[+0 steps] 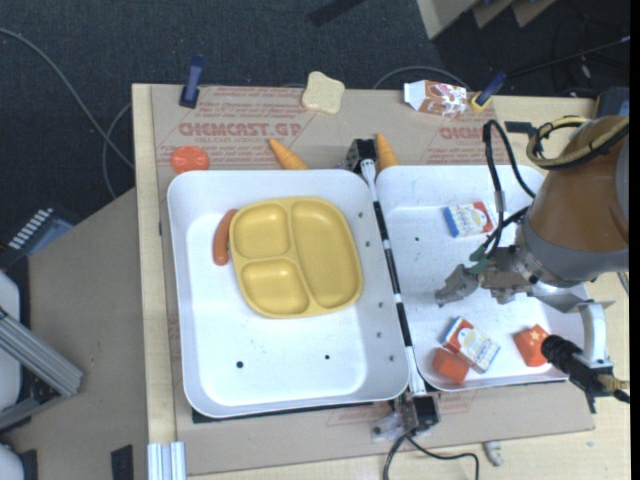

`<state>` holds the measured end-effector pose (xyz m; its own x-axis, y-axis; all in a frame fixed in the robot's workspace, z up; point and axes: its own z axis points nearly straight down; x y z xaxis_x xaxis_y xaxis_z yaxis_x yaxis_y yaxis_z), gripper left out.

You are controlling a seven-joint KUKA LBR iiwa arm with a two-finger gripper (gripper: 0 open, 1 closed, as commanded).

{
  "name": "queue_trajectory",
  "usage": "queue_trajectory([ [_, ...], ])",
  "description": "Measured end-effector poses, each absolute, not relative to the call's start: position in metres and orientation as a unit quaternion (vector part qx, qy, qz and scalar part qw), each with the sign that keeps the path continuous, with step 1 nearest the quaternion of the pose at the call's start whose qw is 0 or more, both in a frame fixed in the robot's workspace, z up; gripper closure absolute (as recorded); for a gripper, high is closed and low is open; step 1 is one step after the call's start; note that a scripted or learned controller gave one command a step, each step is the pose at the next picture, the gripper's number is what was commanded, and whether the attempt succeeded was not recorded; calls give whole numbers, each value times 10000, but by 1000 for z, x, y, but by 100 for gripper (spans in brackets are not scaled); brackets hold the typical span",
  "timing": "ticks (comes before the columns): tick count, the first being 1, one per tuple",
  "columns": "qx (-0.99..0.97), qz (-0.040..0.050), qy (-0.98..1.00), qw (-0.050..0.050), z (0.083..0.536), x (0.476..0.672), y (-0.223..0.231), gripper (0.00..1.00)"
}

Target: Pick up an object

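Two white bins, one yellow tray, two cartons.

Two shallow white plastic bins: left bin and right bin, both smooth with a semi-gloss sheen. In the left bin, a yellow three-compartment plastic plate, smooth and satin, with soft highlights. Just left of the plate, a glossy orange-red plastic sausage. Under the bins, a tan printed cardboard sheet, matt and a bit rough. Right of the plate, in the right bin, small printed paper cartons, one blue-white and one orange-white, slightly glossy print. Grey arm casing with orange band: smooth painted metal or plastic, can't tell which, low sheen. The floor beyond the bench is dark carpet, matt and textured.
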<state>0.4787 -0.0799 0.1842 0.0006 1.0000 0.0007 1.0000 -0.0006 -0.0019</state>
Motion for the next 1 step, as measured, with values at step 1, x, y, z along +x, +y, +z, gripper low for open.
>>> queue_trajectory([
  [1, -7069, 3, -7073, 10, 184, 479, -69, 0],
])
